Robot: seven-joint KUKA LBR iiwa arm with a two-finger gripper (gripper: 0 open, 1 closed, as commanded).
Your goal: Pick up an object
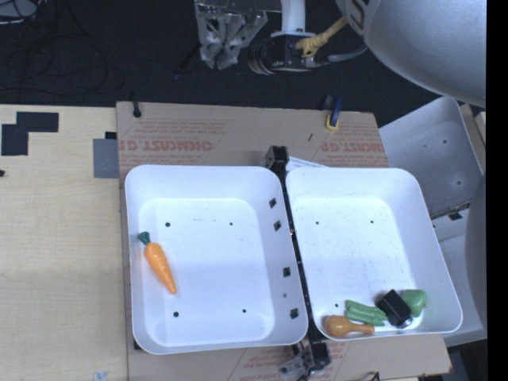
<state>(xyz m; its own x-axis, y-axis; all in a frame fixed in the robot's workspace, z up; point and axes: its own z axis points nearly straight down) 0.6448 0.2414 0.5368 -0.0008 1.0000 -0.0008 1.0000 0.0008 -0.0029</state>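
Note:
An orange carrot (159,267) with a green top lies near the left wall of the left bin (205,175). In the front right corner of the right bin (349,177) several items huddle together: a green pea pod (365,313), a black block (394,307), a green piece (414,298) behind it and a tan-orange gourd (348,326). My gripper (228,46) hangs high at the top of the view, beyond the far edge of the bench and well away from both bins. Nothing is seen in it.
The bins sit side by side on a cardboard sheet (246,137), joined by a black clip strip (287,244). A wooden bench top (55,236) spans the left. The grey arm (421,22) fills the top right corner. A blue-yellow clamp (334,112) grips the cardboard's far edge.

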